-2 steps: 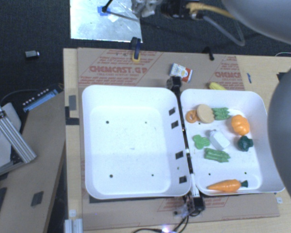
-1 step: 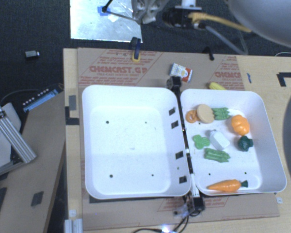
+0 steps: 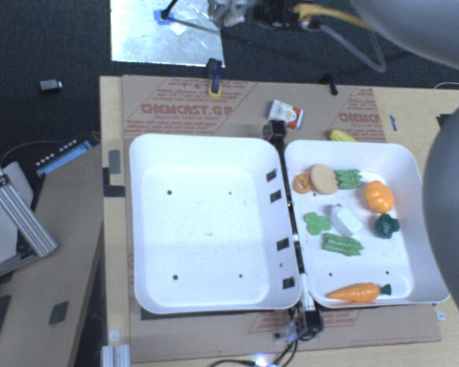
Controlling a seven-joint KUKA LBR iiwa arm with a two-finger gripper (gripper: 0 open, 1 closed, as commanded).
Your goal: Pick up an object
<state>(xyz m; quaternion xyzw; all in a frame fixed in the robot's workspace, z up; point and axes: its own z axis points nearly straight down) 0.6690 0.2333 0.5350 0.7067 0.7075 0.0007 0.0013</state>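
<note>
Because the toy carrot (image 3: 355,291) lying near the right bin's (image 3: 413,167) front edge appears light, rigid and smooth, grasping should occur across its thicker middle; gripper state cannot be determined.

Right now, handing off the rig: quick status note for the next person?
Pincer: up at the view's top edge, above the bench, away from both bins; nothing seen between its fingers.
Things: all in the right bin: carrot near the front, orange pepper, tan round piece, white block, several green pieces. A yellow piece lies outside, behind that bin.
Done: no pick yet.
Left: descend into the right bin, grasp one thing, lift.
</note>
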